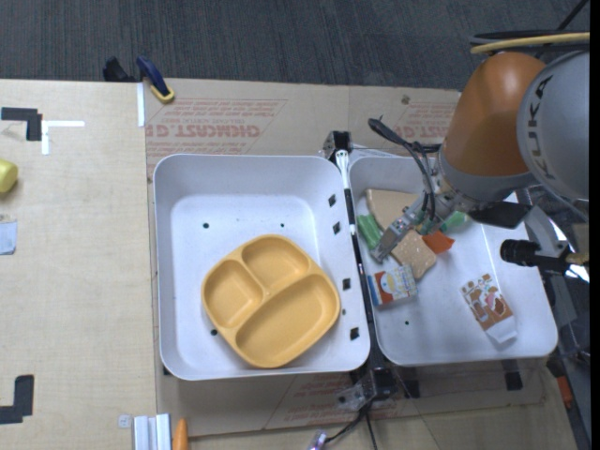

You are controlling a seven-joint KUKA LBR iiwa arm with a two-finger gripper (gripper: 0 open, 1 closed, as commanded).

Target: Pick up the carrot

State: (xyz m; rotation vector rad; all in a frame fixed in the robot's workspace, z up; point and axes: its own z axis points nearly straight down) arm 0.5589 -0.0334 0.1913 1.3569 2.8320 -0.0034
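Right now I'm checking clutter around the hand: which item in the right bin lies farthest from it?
The white and orange packet, alone near the right bin's front right corner.

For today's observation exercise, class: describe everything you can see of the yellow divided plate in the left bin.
The yellow divided plate is a rounded, matte tray that looks like plastic, mustard-yellow all over. Raised ridges split it into three wells: two smaller ones toward the upper left and one long one along the lower right. It lies flat and right way up, turned at a slant, on the floor of the left bin, toward its near right corner. All three wells look bare, and nothing but the bin touches it.
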